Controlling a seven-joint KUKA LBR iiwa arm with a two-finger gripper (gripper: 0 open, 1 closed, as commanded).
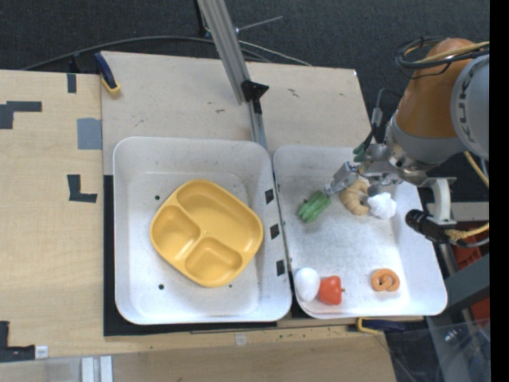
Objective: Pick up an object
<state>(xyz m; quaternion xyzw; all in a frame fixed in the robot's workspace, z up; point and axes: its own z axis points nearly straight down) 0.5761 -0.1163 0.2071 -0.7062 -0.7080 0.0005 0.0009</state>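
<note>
Two shallow white bins sit side by side on a pale wooden bench, the right-hand bin [421,289] scattered with small toy foods. Nearest the action is a green vegetable-shaped piece [313,206], lying near that bin's left wall with its long axis slanting from lower left up toward the upper right. Its upper end points straight at the gripper [347,177], which hangs just beside it on the upper-right side. Whether anything is held cannot be told from this angle; nothing is visibly caught there. Just to the right of the green piece lies a tan, knobbly item [355,198], and touching that on its far side is a small white lump [382,206], both tucked under the wrist. Well below the green piece, along the bin's near edge, a white egg-like object [306,281] rests against a red pepper [330,290], with an orange ring [385,280] further right. Left of the green piece, across the dividing walls, the other bin [131,229] holds a yellow compartment plate [207,232]. The grey and orange arm [433,102] reaches in from the right. The pick looks not yet made, and a short move down and to the lower left would likely bring the tool over the green piece.
</note>
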